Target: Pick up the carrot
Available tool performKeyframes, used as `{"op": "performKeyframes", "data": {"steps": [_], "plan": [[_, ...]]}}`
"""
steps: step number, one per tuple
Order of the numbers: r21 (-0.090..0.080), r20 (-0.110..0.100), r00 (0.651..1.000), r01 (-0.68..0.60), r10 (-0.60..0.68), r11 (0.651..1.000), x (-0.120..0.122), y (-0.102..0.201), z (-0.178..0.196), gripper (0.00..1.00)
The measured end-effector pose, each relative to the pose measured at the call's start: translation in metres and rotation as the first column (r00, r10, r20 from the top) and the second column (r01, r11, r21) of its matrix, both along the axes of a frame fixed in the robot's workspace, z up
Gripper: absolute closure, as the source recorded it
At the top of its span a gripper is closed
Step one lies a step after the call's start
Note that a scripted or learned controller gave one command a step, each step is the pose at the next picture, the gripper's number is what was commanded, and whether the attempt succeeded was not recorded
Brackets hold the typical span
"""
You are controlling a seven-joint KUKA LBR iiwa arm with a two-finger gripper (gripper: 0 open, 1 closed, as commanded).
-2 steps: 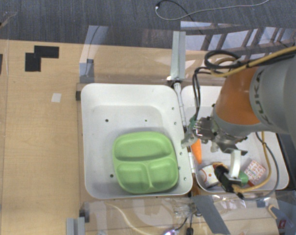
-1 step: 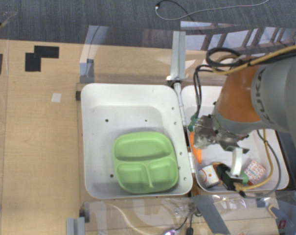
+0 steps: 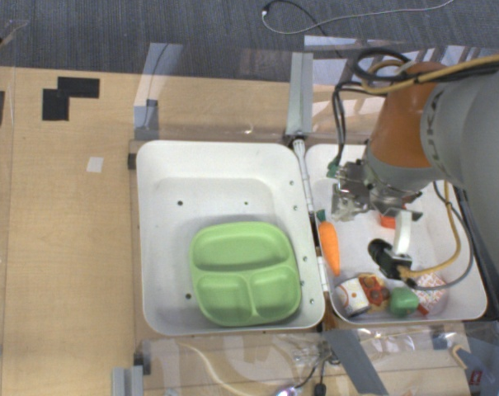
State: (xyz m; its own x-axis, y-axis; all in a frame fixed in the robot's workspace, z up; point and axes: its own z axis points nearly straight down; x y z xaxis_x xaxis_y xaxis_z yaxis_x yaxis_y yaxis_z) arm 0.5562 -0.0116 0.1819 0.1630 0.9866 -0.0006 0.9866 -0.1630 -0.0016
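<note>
Here the carrot lies just left of the gripper.

A green divided plate lies in the bin well left of the claw; small toy foods cluster just below it.
</note>
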Motion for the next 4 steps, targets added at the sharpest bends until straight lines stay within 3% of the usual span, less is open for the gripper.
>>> {"op": "performKeyframes", "data": {"steps": [1, 2, 3, 4], "plan": [[0.0, 0.0, 1.0, -0.001, 0.001, 1.0, 0.0, 0.0, 0.0, 0.0], [0.001, -0.002, 0.999, 0.043, -0.043, 0.999, -0.069, 0.021, 0.0, 0.0], [0.001, -0.004, 0.999, 0.04, -0.04, 0.999, -0.067, 0.021, 0.007, 1.0], [0.001, -0.004, 0.999, 0.041, -0.041, 0.999, -0.067, 0.021, 0.007, 0.0]]}}
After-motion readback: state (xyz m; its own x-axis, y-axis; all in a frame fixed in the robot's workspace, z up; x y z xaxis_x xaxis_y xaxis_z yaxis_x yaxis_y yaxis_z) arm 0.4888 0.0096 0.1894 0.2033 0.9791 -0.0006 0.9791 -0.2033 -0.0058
